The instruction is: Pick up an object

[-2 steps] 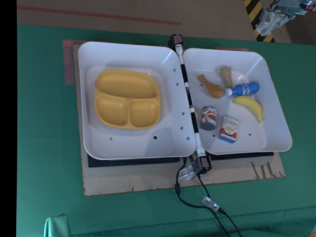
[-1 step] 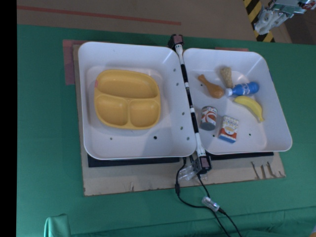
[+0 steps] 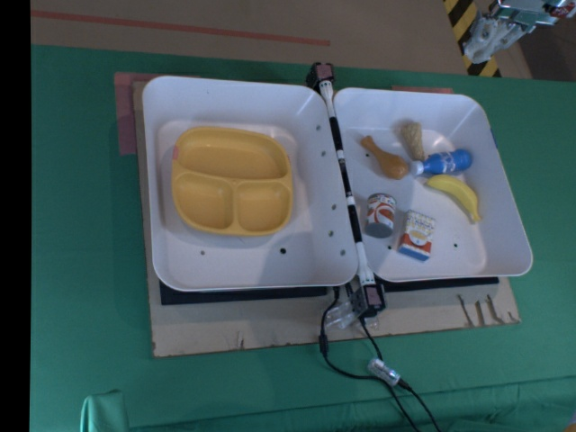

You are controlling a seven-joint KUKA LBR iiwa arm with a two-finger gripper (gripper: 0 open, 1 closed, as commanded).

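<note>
Open room at right bin (image 3: 504, 241) near edge — toys clustered mid-bin, can (image 3: 380, 214) beside divider (image 3: 345, 192).

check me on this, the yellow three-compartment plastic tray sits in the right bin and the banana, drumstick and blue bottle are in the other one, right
Not quite. The camera view shows the yellow three-compartment plastic tray in the left white bin. The yellow banana, brown drumstick and blue bottle lie in the other one, the right bin.

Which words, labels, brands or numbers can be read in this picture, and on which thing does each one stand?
No text can be read as words.
Can: red and white label, too blurred to read.
Small box: red, white and blue print, too small to read.
Blue bottle: white markings, not readable.
Yellow tray, banana, drumstick: no text visible.
Floor stripes: yellow and black hazard marking, a sign without words.
</note>
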